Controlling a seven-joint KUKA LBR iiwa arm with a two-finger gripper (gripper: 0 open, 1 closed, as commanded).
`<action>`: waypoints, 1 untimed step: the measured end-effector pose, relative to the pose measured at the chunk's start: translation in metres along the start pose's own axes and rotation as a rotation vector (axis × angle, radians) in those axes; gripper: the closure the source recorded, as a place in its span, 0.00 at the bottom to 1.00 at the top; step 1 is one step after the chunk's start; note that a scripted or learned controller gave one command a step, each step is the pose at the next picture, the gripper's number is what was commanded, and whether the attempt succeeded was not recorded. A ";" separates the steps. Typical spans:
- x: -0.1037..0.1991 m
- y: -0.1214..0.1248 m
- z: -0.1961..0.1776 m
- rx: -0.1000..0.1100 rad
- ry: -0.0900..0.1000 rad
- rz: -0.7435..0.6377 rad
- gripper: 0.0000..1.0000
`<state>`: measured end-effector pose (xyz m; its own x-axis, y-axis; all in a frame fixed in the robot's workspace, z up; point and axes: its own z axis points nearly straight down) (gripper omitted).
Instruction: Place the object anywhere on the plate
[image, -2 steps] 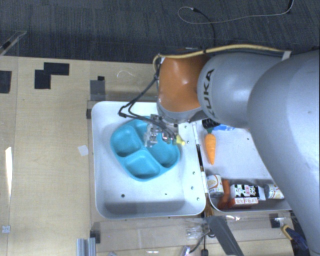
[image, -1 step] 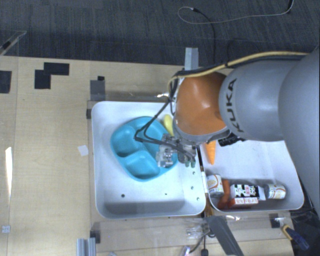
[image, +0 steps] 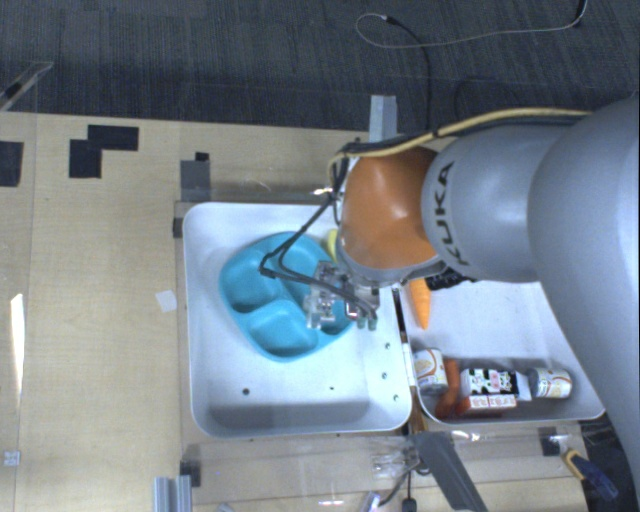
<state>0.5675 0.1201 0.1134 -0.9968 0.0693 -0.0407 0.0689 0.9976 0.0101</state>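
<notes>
Where the plate lies, gripper above its right edge.

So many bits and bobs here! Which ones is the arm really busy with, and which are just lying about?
Part of the job:
- blue plate with compartments, in the left bin
- end effector, over the plate's right edge

Just lying about:
- orange carrot-like piece, in the right bin
- small can
- bottle lying on its side
</notes>
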 end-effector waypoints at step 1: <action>-0.081 -0.002 -0.072 0.004 0.029 -0.145 1.00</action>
<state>0.6447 0.1120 0.1882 -0.9971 -0.0753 -0.0128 -0.0754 0.9972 0.0025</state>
